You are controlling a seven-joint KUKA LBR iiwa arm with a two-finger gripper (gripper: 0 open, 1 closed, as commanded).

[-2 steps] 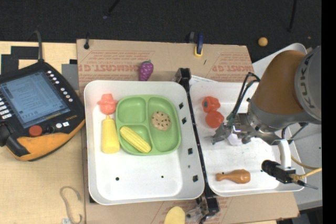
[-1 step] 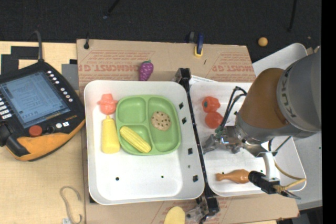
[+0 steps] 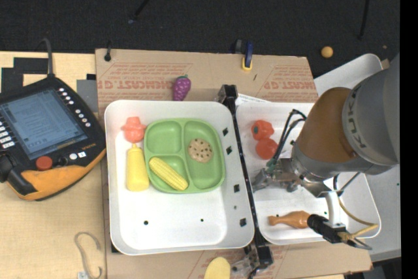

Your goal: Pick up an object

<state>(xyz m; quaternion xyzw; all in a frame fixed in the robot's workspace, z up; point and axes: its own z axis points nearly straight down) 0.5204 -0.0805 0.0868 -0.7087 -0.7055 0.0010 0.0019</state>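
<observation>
The arm (image 3: 339, 131) fills the right bin's (image 3: 372, 206) middle; whether its jaws are spread, I cannot tell. Red tomato (image 3: 263, 138) at eleven o'clock, drumstick (image 3: 290, 220) at seven, near the front rim.

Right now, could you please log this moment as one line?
gripper: over right bin | nearest: tomato, drumstick | grasp: unclear

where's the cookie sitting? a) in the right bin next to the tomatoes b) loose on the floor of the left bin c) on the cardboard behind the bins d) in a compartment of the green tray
d: the cookie lies in the right-hand compartment of the green tray, which sits in the left bin, with the corn in the tray's neighbouring section.
</observation>
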